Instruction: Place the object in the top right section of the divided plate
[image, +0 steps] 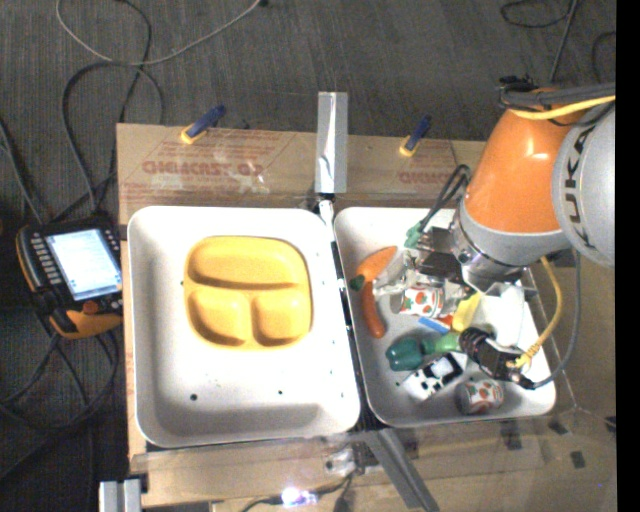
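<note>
A yellow divided plate lies in the left bin, with one wide section at the back and two smaller ones at the front. The right bin holds a pile of small objects: an orange carrot-like piece, a green bottle-shaped toy, a white cup with red spots, a black-and-white block and a small spotted can. My gripper hangs over the back of this pile, just above the spotted cup, under the orange wrist band.
A teach pendant with a lit screen lies left of the bench. Clamps hold the cardboard sheet behind the bins. A metal bar stands between the bins at the back. Cables trail on the floor.
</note>
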